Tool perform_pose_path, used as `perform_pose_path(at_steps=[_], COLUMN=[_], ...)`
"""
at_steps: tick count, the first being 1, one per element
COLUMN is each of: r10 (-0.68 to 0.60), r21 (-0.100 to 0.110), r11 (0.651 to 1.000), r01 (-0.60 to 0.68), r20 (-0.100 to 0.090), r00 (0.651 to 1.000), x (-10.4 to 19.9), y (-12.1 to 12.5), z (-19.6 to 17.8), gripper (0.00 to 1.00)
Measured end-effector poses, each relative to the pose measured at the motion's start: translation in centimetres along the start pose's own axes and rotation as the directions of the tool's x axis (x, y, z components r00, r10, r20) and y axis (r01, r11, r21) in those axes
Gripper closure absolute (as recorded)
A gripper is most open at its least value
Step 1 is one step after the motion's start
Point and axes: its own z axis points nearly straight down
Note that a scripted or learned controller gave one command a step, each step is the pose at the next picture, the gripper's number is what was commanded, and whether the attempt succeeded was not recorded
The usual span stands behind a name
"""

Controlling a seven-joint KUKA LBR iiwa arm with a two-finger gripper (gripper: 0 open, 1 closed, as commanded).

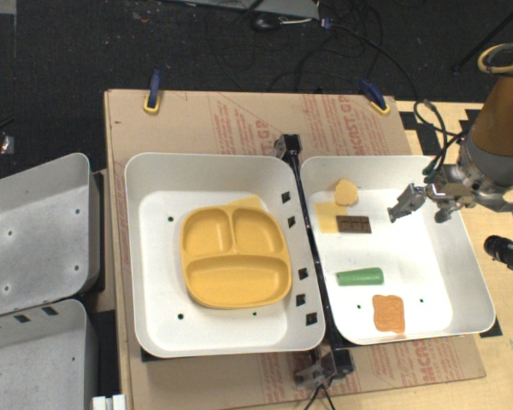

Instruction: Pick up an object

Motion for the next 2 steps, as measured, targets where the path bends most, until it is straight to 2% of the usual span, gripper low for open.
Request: perform_pose_path(at_steps=[2], r10=[-0.002], r21=[-0.002], r11=[1.000], r01=[0.002], r20=[0.000], r00=[1.000], x=[0.2], y=[1.9], z=[10.9], gripper=[0.00])
